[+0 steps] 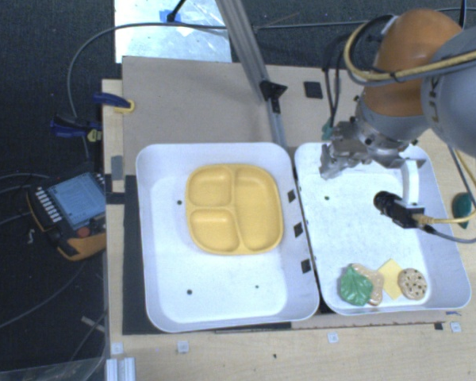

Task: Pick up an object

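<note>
Hand [334, 165] over right bin's [444, 292] far-left corner (finger state unclear); toy foods [379, 282] near front; yellow tray [234, 209] in left bin [155, 213].

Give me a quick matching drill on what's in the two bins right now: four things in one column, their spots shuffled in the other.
Things:
1. yellow divided plate
2. green leaf-shaped toy
3. round cookie
4. gripper

Places:
A. right bin, near edge, nearest the right-hand corner
B. over the far left corner of the right bin
C. middle of the left bin
D. right bin, near edge, left end of the cluster

Pairs: 1-C, 2-D, 3-A, 4-B
</note>
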Controlling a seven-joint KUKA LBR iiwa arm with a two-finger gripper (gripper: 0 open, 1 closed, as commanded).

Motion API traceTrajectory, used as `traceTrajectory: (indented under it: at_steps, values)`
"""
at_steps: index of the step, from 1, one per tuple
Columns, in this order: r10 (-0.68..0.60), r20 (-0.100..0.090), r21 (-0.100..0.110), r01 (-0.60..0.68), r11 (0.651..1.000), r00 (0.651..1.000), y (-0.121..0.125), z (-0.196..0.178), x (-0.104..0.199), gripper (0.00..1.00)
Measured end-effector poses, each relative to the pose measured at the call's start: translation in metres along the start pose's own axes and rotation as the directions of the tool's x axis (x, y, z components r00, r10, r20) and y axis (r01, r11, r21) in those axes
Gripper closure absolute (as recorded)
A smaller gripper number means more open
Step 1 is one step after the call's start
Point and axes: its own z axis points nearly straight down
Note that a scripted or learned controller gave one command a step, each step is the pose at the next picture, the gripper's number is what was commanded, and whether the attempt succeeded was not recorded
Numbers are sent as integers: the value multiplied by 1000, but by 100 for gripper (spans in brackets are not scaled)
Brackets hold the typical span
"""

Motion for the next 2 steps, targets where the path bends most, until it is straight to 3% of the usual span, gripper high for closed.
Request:
traceTrajectory:
  at_steps: [2]
  values:
    - [0,1,-1,0,1000,1000,6,16,100,100]
